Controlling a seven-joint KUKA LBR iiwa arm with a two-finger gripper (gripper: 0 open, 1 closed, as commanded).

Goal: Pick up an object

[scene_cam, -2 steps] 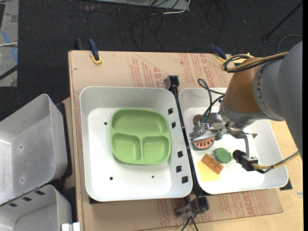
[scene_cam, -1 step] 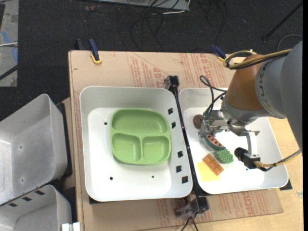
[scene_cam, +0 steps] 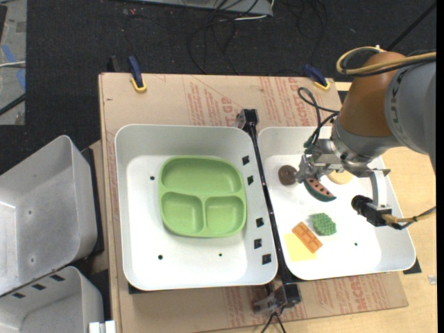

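Note:
The right bin [scene_cam: 388, 252] holds several small toy foods. A brown round piece [scene_cam: 286, 175] lies near its left wall, and a red watermelon slice [scene_cam: 322, 189] lies beside it. Nearer the front are a green bumpy piece [scene_cam: 322, 223], an orange block [scene_cam: 306, 236] and a flat yellow piece [scene_cam: 297, 250]. A pale round piece [scene_cam: 340, 179] peeks out under the arm. My gripper [scene_cam: 310, 173] hangs low over the bin's back half, between the brown piece and the watermelon slice, with its lower end partly hidden by the wrist.
The left bin [scene_cam: 132, 255] holds a green divided plate [scene_cam: 202, 196]. A black divider [scene_cam: 263, 207] runs between the two bins. A black cable with a plug [scene_cam: 368, 209] trails from the wrist over the right bin. Grey tubs [scene_cam: 41, 207] stand at the far left.

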